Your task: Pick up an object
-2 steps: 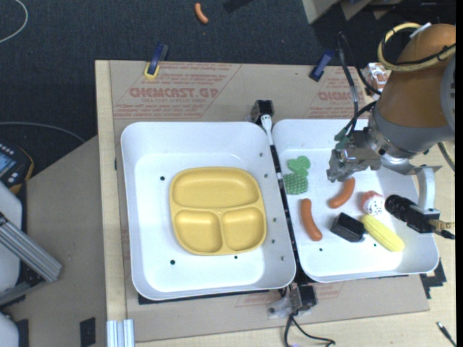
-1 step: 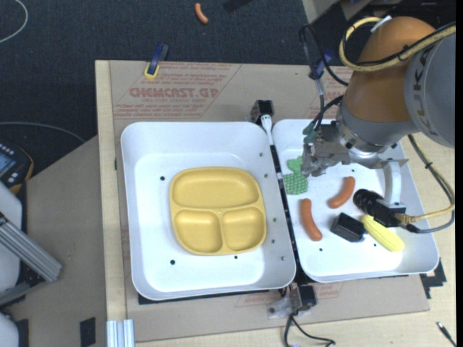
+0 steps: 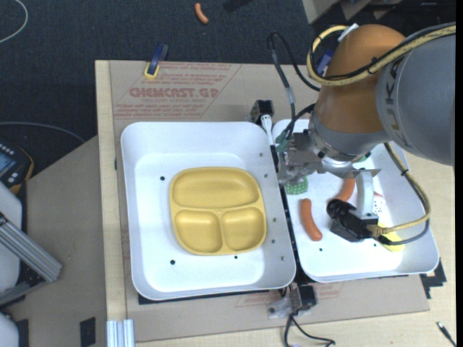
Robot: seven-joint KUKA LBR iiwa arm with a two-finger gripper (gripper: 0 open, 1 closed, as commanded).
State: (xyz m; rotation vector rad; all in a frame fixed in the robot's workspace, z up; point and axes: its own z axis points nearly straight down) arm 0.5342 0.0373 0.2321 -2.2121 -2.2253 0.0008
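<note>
My gripper [image 3: 294,170] hangs low over the left edge of the right bin [image 3: 405,262], straight above a small green object [image 3: 295,187] that peeks out beneath it. Whether it touches the green object I cannot tell. An orange sausage-shaped piece [image 3: 311,219] lies just below and to the right of the gripper on the bin floor. A second orange piece [image 3: 349,189] shows partly behind the wrist. A small white spotted item [image 3: 378,207] lies further right, half hidden by the arm.
The left bin [image 3: 137,194] holds a yellow divided plate [image 3: 215,210]. The two bins meet in a raised rim [image 3: 282,223] right beside the gripper. The bulky arm [image 3: 362,85] covers the back of the right bin.
</note>
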